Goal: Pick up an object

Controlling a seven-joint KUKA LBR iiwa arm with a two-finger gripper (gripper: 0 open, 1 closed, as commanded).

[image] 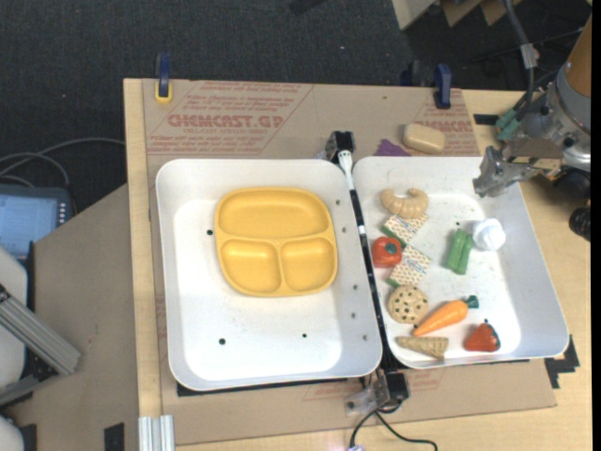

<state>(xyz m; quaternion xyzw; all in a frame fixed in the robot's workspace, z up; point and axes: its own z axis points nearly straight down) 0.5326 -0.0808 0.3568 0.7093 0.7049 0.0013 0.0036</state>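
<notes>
Camera view: claw [490,178] over right bin's [535,280] far edge, finger spread impossible to tell.

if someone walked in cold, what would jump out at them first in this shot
Most likely the big yellow divided plate sitting alone in the left bin. Next, the cluster of small toy foods crowded into the right bin: a croissant, a tomato, a green bottle, a cookie and an orange carrot. The gripper hangs over that bin's far right corner.
</notes>
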